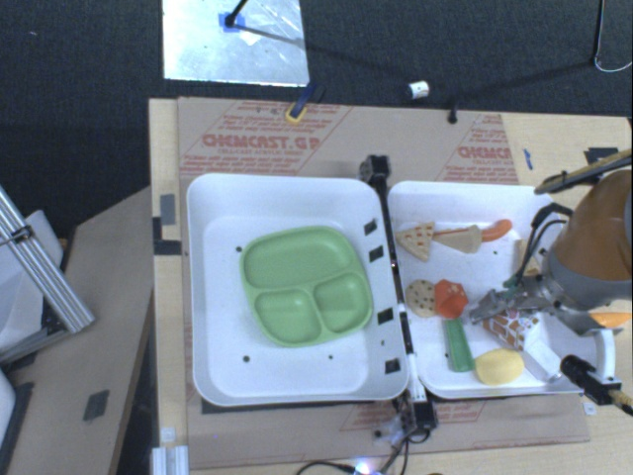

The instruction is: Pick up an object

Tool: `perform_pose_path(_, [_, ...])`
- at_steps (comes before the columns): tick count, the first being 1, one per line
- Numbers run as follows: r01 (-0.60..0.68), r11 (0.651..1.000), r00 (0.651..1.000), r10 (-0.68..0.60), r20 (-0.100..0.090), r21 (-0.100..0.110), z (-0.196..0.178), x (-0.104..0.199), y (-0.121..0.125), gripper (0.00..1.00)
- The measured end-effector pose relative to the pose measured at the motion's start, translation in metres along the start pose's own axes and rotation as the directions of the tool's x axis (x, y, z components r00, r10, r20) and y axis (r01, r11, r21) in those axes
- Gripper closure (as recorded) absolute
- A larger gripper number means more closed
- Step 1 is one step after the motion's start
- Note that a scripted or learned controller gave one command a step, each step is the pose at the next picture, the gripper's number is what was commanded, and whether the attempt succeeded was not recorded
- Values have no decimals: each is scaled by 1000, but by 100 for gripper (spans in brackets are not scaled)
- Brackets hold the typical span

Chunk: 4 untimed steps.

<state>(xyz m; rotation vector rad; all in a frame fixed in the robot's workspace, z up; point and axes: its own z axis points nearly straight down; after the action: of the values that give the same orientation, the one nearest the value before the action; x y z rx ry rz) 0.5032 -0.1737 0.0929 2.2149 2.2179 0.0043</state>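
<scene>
**Ana:** Over the right bin (435, 201), what is the arm doing?

**Ben:** It reaches in from the right, its gripper (492, 311) low among the toys, beside a brown waffle-patterned piece (509, 327). Whether the fingers are clenched or released, I cannot tell.

**Ana:** What else lies in that bin?

**Ben:** A red piece (451, 297) touching a round cookie (421, 295), a green stick (456, 345), a yellow lemon (499, 366) near the front wall, and a cracker wedge (417, 239) with an orange carrot (493, 231) toward the back.

**Ana:** And the left bin (213, 295)?

**Ben:** It holds a green divided plate (297, 260), lying flat on the desk's (257, 139) white tray.
</scene>
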Motion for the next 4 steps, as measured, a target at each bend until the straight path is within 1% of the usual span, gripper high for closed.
perform_pose_path(1, [0, 1000, 1000, 0, -2, 2, -12, 0, -1, 100])
perform_pose_path(2, [3, 1000, 1000, -3, -1, 2, -59, -2, 9, 100])
perform_pose_path(3, [3, 1000, 1000, -3, -1, 1, -122, -5, 13, 100])
perform_pose_path(4, [3, 1000, 1000, -3, -2, 4, -132, -5, 14, 100])
